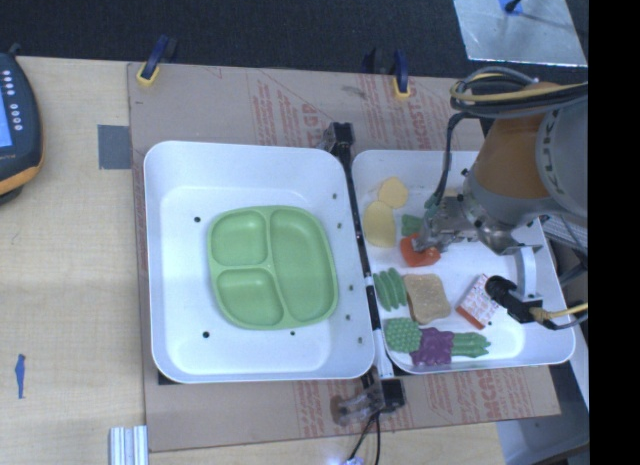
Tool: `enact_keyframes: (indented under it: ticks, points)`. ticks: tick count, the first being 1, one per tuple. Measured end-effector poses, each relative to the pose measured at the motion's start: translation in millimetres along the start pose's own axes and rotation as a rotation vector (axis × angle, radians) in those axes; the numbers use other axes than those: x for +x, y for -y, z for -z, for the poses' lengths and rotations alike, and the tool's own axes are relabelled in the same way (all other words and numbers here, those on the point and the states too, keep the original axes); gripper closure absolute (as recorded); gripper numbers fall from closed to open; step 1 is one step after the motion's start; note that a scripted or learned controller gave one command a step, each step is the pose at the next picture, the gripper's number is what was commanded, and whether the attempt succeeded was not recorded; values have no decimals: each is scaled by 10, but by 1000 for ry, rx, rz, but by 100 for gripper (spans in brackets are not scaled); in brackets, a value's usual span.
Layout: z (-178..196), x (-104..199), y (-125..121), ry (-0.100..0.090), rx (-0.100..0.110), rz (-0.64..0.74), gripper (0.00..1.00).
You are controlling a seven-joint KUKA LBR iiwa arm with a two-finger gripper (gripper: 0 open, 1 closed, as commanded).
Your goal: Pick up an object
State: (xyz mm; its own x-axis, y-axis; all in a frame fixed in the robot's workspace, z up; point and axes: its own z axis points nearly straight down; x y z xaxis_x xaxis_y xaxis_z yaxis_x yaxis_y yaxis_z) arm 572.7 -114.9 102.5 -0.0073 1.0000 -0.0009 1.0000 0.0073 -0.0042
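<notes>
Red toy [419,250] | partly hidden under gripper [437,234] | grasp unclear

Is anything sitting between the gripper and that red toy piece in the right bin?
Nothing visible does. The gripper hangs right over the small red toy piece in the right white bin, with a small green piece just beside it.

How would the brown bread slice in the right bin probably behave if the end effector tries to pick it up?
The bread slice lies flat, so its thin edges may be hard to pinch. It looks like a small toy food, probably light and fairly stiff. The green pea pod and purple piece lie close beside it, so a push would likely shift them too.
</notes>
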Motion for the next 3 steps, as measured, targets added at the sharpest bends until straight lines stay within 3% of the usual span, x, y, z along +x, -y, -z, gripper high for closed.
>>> enact_keyframes:
  ticks: [1,2,3]
  points:
    - [1496,726,200,-3,-13,4,100]
    - [1597,1218,280,-1,-3,1,100]
    - [1374,1486,118,0,1,0,100]
